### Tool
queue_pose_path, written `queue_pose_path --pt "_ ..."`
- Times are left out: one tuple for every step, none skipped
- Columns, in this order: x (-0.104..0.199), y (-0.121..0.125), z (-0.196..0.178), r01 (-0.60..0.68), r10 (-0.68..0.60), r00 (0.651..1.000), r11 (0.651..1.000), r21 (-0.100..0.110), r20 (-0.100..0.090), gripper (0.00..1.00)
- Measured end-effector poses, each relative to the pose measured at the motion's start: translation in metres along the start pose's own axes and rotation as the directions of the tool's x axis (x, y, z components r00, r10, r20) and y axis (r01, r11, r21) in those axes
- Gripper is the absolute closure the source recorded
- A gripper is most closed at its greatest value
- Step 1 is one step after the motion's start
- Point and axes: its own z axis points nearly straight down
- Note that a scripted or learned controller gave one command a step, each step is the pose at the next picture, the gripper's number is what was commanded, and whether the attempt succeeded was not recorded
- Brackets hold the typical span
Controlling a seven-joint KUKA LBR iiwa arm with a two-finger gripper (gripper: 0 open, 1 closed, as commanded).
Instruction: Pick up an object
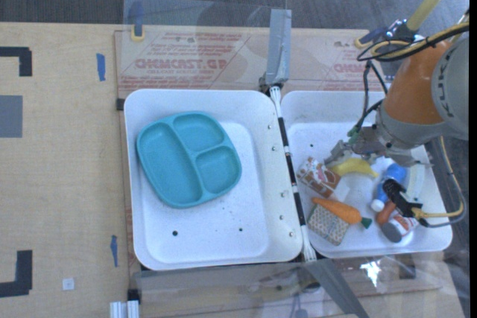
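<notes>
Grey metal gripper (344,153) hangs low in the white right-hand bin (298,109); whether it is wide or narrow I cannot tell. It sits just above the yellow plastic banana (356,168), with the brown snack packet (317,176) and orange toy carrot (339,210) near. I judge the clutter could deflect a grasp. The arm (417,97) reaches in from the right, wrist bent down.
</notes>
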Motion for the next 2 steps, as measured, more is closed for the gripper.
queue_pose_path --pt "-0.0016 0.0013 -0.0108 -0.003 0.003 1.000 1.000 -0.005 0.001 1.00" --pt "-0.0014 0.0012 -0.0106 -0.003 0.003 1.000 1.000 -0.005 0.001 0.00"
